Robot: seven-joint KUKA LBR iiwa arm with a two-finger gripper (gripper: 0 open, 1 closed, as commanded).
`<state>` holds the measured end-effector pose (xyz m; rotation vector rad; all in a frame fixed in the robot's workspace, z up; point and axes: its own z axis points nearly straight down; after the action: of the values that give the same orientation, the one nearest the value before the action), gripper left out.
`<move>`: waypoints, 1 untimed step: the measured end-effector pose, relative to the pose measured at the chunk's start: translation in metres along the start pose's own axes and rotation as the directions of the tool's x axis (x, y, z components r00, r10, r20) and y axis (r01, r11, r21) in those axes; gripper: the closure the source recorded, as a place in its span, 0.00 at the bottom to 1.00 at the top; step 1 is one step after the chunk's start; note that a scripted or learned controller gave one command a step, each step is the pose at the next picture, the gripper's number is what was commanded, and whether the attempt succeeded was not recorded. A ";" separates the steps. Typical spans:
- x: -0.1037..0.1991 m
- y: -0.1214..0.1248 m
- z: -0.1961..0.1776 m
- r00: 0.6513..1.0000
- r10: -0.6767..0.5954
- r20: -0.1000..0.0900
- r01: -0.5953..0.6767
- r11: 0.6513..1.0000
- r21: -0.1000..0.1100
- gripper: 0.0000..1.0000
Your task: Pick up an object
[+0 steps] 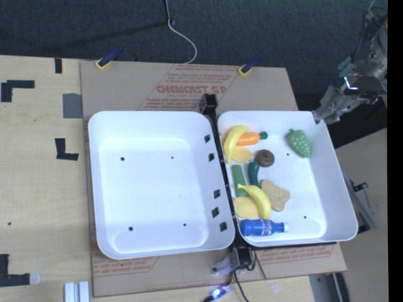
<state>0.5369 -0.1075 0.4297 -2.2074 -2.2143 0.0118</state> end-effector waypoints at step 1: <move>0.019 0.009 -0.110 1.000 -0.001 0.007 0.001 1.000 -0.028 1.00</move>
<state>0.5475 -0.0891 0.5396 -2.2236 -2.2333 -0.0120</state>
